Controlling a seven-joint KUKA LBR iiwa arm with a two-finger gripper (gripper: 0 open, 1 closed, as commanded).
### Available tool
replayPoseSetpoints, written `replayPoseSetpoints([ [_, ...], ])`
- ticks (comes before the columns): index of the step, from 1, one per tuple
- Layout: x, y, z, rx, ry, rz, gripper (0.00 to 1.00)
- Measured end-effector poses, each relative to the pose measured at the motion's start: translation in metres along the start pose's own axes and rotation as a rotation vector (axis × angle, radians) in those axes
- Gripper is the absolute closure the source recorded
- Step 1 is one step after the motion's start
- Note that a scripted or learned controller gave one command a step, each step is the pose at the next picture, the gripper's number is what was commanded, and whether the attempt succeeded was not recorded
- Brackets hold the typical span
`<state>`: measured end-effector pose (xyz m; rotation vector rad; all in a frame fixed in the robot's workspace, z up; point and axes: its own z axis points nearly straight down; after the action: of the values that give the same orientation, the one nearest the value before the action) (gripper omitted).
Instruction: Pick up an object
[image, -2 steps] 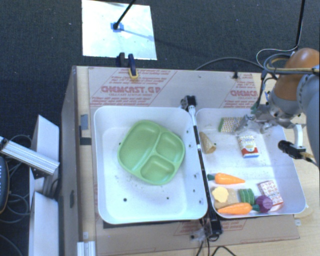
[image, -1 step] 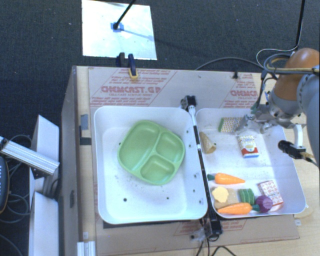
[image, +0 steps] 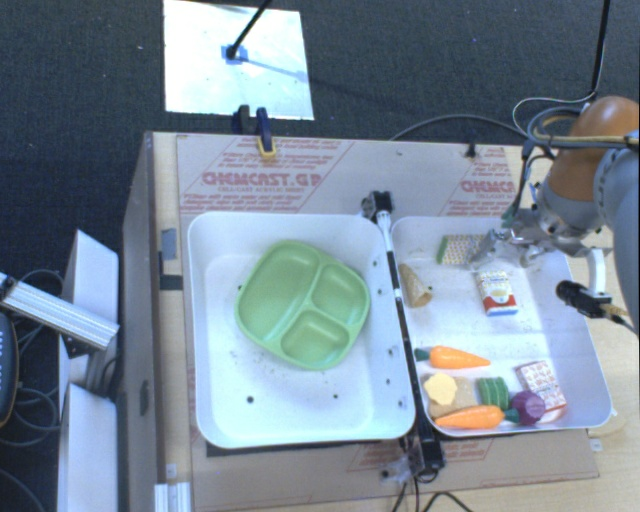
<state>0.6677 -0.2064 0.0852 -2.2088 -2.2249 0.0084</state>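
- One gripper (image: 508, 240) hangs over the right bin's (image: 590, 345) far end; whether it is spread, I cannot tell
- Nearest target: the small carton (image: 496, 292), just toward the camera from it, long axis running near-to-far

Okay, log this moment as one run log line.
gripper: over right bin far end, by red-and-white carton | nothing seen held | green divided plate: left bin

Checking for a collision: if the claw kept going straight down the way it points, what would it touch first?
Probably the red and white carton just below the claw, though depth is hard to judge; it might land on bare bin floor instead.
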Motion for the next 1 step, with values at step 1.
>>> replayPoseSetpoints([
  [1, 0.0, 0.0, 0.0, 0.0, 0.0, 0.0, 0.0],
])
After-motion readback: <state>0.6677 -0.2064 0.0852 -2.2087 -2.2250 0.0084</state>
